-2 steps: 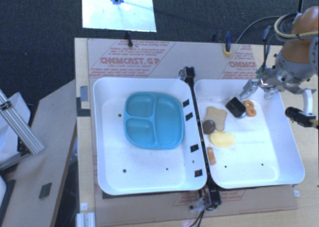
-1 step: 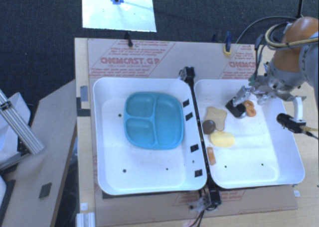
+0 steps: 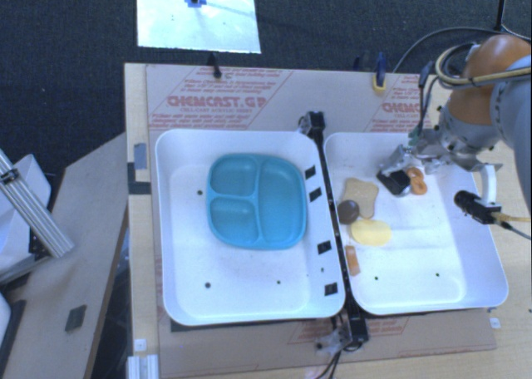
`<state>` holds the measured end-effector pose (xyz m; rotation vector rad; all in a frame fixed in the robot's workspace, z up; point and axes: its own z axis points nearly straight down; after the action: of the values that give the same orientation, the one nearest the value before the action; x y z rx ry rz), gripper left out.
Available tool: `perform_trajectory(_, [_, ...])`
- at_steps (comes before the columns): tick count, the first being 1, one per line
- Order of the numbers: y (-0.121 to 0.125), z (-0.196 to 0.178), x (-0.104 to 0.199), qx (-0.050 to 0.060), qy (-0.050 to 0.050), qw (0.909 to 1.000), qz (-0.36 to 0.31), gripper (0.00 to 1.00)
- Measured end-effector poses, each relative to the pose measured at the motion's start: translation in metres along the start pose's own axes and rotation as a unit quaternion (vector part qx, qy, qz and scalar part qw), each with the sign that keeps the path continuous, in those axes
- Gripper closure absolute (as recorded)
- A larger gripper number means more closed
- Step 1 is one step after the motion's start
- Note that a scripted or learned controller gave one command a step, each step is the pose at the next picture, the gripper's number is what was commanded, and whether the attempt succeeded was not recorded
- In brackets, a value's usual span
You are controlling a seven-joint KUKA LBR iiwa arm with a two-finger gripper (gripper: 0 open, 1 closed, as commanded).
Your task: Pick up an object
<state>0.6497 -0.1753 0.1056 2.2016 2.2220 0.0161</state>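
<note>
I cannot tell the claw (image 3: pixel 401 176) state; the beige slice (image 3: pixel 362 194) lies just left of it, slightly lower.

Just beside the dark fingers (image 3: pixel 397 176), on their far side from the bin's middle, lay a small orange ring-shaped piece (image 3: pixel 416 180), flat on the white floor and apparently touching them. Nearer the divider from the fingers rested a flat tan slab shaped like a slice of bread (image 3: pixel 361 194), lying level. Touching its lower corner sat a small round dark-brown lump (image 3: pixel 347 212). Just below that lay a pale yellow, rounded, lemon-like object (image 3: pixel 371 233) on its side. Farthest from the fingers, by the divider, lay a thin orange stick (image 3: pixel 353 261).
</note>
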Motion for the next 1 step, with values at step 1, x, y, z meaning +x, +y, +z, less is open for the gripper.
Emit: perform_trajectory(1, [0.0039,-0.0139,0.0009,-0.006,0.001,1.0000,-0.001,1.00])
